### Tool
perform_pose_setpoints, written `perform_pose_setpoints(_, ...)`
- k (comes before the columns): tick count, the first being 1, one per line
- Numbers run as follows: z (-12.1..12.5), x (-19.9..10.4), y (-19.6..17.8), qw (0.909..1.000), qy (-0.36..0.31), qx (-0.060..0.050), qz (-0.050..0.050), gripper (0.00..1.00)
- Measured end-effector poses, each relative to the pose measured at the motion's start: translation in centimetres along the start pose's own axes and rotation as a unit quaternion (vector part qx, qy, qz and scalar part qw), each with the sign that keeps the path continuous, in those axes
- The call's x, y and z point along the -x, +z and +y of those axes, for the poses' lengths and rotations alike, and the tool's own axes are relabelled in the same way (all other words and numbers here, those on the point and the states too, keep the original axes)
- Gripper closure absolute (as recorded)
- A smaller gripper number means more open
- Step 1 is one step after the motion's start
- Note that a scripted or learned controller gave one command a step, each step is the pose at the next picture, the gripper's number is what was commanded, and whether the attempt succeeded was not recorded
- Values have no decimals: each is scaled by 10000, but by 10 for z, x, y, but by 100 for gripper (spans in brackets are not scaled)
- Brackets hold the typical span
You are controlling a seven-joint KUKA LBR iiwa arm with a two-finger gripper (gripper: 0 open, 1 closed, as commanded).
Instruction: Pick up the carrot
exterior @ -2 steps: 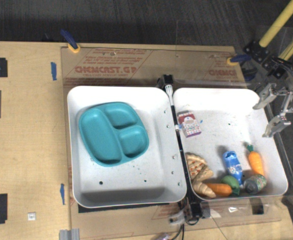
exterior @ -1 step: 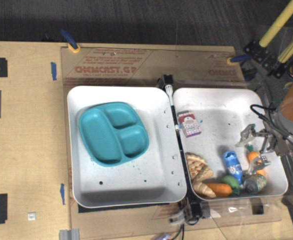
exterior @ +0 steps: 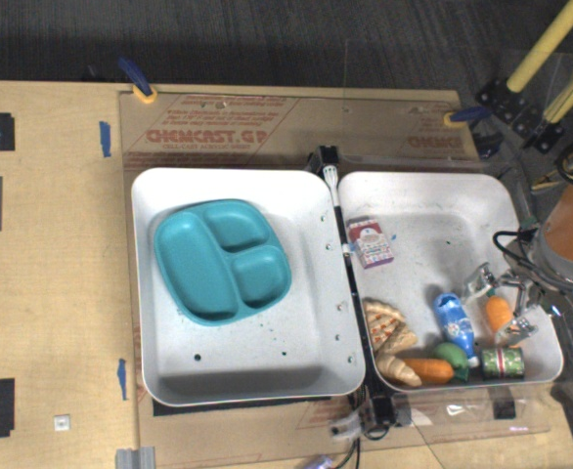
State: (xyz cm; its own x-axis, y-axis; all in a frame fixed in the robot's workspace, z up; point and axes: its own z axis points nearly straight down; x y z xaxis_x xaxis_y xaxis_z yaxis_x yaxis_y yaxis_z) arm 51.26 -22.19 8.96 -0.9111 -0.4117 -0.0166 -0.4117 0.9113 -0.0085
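Carrot (exterior: 426, 368) lies left of tool (exterior: 503, 313), which grips an orange object (exterior: 499, 314).

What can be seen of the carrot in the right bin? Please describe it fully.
The carrot is a short orange piece, smooth and slightly glossy like plastic, with a green part at its right end, perhaps its top. It lies flat near the front wall of the right bin, roughly parallel to that wall. Its left tip meets a pale brown pastry.
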Motion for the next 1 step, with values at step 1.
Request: perform_pose_setpoints(1,-1,5,-13,10000,-14,-36,-45,100)
